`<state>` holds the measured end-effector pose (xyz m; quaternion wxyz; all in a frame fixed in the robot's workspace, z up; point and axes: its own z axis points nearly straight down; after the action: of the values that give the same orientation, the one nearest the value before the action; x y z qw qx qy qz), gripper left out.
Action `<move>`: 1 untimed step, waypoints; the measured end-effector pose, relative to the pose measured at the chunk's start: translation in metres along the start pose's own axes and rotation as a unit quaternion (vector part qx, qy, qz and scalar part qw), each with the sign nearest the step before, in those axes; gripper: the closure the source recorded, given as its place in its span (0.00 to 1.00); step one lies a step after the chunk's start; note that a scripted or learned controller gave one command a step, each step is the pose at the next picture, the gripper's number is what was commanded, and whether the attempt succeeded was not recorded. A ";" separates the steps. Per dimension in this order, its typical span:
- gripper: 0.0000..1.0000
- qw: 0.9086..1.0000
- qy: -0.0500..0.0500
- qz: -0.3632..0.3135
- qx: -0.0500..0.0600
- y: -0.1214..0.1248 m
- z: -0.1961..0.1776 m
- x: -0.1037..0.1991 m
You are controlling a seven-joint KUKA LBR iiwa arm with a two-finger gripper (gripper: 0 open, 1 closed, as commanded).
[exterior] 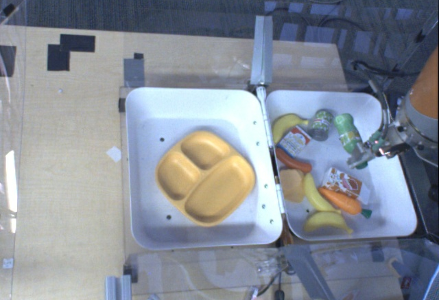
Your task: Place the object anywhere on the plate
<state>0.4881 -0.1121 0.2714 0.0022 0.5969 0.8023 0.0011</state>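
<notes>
Left bin (pixel 137 154): one yellow plate (pixel 206 176), three compartments, centred, nothing on it.

Right bin (pixel 405 223): bananas at 11 (pixel 285 124) and 6 o'clock (pixel 322 213); carrot (pixel 341 201) at 5 beside a red packet (pixel 343 182); can (pixel 320 125) and green bottle (pixel 348 132) at 12; another packet (pixel 295 142), sausage (pixel 293 160), bun (pixel 293 185) along 9.

Gripper (pixel 363 154): at 3 o'clock of the right bin, just below the bottle, fingers narrow, nothing seen between them.
</notes>
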 end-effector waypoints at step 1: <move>1.00 1.000 -0.001 0.006 -0.001 -0.014 -0.101 -0.048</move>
<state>0.4881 -0.1619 0.3729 0.0040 0.6016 0.7988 0.0013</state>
